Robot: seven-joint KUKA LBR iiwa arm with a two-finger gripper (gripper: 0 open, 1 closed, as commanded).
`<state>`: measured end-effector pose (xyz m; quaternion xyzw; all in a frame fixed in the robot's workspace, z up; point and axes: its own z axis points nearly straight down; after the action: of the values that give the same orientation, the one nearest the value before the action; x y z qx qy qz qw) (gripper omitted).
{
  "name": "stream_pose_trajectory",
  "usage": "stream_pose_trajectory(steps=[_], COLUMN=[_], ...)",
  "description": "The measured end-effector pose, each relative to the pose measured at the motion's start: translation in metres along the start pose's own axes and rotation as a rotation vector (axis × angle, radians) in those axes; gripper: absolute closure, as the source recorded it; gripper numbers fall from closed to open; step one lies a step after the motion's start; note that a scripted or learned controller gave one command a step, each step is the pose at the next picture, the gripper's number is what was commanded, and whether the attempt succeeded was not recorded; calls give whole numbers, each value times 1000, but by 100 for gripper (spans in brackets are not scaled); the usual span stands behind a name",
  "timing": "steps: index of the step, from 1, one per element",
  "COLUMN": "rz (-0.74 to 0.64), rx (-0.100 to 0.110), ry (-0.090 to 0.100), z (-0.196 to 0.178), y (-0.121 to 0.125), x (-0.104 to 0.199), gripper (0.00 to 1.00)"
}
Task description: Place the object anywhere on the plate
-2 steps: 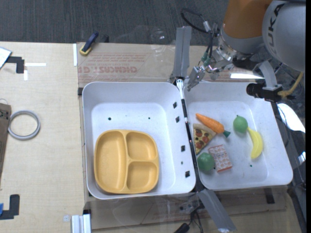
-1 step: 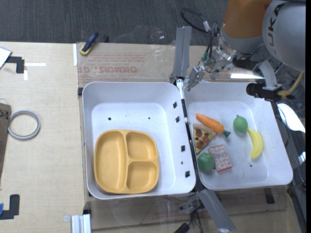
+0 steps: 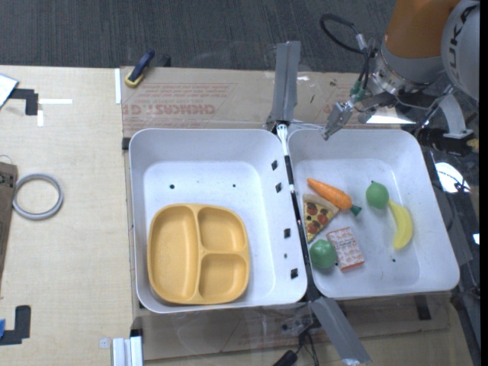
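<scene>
Gripper hangs above right bin's far rim, nothing seen in it; can't tell its state. Carrot, pizza slice, lime sit packed together, so a grab may nudge neighbours. Yellow divided plate sits in left bin.

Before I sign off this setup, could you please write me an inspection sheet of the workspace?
Surface: two white bins side by side on a bench.
Job's things: yellow plate in the left bin; carrot, pizza slice, banana, two green fruits, packet in the right bin.
Clutter: tape roll, blue-yellow tool.
Grippers: claw above the right bin's far rim, nothing between its fingers.
Cables: black loop by the wrist.
Surroundings: cardboard sheet.
</scene>
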<state>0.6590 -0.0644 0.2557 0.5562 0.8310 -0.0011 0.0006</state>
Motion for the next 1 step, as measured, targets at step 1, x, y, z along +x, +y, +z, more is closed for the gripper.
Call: stream_pose_trajectory(steps=[1], rz=[184], rx=[0], ry=[1], z=[-106], y=[54], x=[129], gripper=[0])
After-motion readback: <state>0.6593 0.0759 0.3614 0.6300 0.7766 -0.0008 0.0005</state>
